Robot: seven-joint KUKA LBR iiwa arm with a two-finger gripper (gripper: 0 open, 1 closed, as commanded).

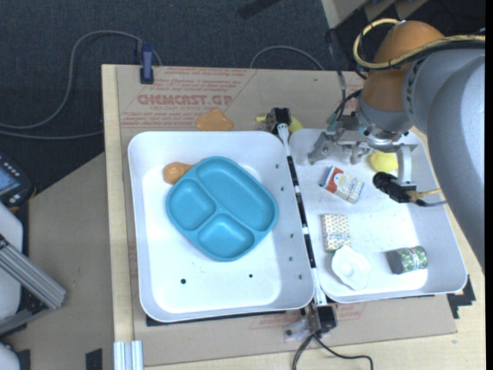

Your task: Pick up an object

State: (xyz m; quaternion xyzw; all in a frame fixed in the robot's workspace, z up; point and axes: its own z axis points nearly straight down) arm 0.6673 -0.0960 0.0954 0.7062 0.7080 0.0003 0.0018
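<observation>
Left white bin point(231, 287): blue three-compartment plastic tray point(221, 206), small orange lump point(176, 172) touching its upper-left edge. Right white bin point(433, 220): grey metal gripper point(343, 146) over far end, open or closed, can't tell; small red-and-white carton point(342, 184) just beside it, yellow rounded object point(383, 161) close by; speckled square packet point(336, 231), white round lid point(350, 267), green-labelled can point(407, 259) toward front.

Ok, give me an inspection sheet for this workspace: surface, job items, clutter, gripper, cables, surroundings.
Surface: wooden bench bearing a left bin and a right bin, both white.
Job's things: right bin holds red-and-white carton, patterned packet, white round piece, green-banded can, yellow object; left bin holds blue divided plate, orange object.
Clutter: orange piece on the bench beyond the left bin.
Grippers: gripper over the right bin's far end, beside the yellow object.
Cables: grey cable with blue plug at the bench's far edge.
Surroundings: dark carpet.
</observation>
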